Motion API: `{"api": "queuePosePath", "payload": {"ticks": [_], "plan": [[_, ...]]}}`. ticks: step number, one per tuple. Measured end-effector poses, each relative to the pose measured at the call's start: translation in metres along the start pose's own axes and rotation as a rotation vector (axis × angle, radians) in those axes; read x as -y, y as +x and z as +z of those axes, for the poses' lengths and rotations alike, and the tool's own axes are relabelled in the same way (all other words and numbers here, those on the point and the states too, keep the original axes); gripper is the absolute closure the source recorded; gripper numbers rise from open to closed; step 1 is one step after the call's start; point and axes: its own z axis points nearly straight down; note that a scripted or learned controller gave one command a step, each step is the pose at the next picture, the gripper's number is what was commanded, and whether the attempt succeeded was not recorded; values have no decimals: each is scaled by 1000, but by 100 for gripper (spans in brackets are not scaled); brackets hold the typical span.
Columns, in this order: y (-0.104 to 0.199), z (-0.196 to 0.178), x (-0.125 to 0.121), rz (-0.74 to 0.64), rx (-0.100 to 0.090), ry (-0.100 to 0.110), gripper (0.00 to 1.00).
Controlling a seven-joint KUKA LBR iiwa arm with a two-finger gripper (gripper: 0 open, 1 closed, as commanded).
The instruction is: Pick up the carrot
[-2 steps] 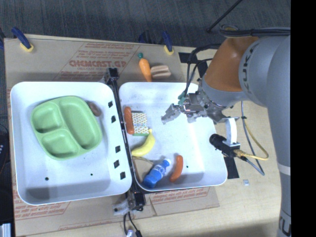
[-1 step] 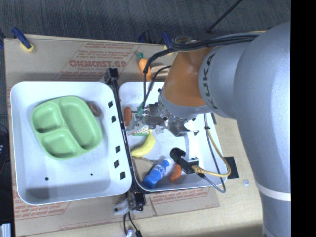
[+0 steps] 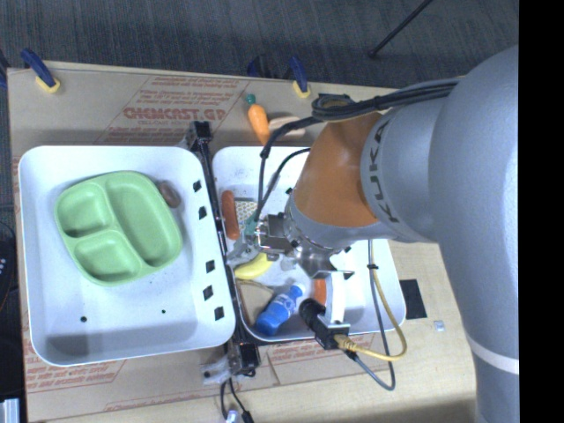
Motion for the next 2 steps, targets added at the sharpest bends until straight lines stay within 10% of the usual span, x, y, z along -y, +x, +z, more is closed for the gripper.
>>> {"api": "queuePosePath", "payload": {"ticks": [1, 2], "plan": [[56, -1, -60, 10, 0, -2, 0], [-22, -1, -72, 294, 0, -3, 0]]}}
